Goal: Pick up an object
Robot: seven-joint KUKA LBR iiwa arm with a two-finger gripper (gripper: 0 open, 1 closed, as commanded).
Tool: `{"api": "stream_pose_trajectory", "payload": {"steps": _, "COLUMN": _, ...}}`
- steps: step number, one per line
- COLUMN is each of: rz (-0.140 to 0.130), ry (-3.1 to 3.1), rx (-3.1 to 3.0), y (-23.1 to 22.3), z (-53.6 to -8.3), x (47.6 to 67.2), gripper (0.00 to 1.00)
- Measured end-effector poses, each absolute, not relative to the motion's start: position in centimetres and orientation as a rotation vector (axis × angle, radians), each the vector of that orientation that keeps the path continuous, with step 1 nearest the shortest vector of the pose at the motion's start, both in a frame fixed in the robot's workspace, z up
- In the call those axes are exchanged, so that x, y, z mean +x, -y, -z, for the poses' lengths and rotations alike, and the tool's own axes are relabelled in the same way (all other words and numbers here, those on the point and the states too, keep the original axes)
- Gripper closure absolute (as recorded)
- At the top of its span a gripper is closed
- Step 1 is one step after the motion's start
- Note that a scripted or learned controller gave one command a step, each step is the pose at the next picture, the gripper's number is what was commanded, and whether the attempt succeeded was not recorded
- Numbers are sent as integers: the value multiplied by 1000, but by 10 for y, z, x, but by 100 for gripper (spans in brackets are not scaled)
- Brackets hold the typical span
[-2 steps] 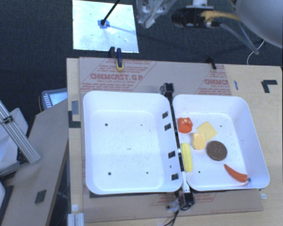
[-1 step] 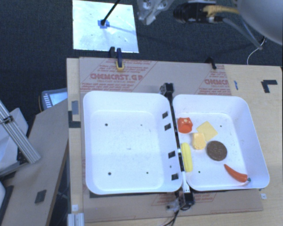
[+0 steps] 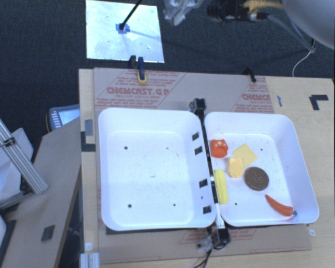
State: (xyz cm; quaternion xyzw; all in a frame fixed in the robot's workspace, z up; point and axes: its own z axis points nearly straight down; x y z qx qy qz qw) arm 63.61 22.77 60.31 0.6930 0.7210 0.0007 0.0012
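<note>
The toys lie in the right bin [image 3: 301, 152], none of them lifted: a brown round cookie [image 3: 256, 178] sits mid-bin, a yellow wedge [image 3: 244, 155] and pale yellow block [image 3: 235, 167] just left of it, an orange-red piece [image 3: 219, 148] farther left, a yellow corn cob [image 3: 221, 187] against the bin's left wall, and a red chili pepper [image 3: 279, 205] below the cookie. The claw [image 3: 178, 13] hangs well above the bins, beyond the counter [image 3: 293, 94]; whether it is open cannot be told.

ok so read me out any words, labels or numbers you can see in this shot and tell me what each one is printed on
"CHEMCAST" followed by what looks like "GP", in red, on the brown protective sheet behind the left bin.
The same red print repeats at a slant on the sheet behind the right bin, cut off and too blurred to read.
More red print on the sheet's front edge is too small to read.
</note>
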Motion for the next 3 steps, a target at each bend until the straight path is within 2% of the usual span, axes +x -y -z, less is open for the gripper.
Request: {"api": "stream_pose_trajectory", "payload": {"steps": 3, "rz": -18, "ry": -2273, "rx": 2155, "y": -231, "z": -634, "x": 638, "gripper": 100}}
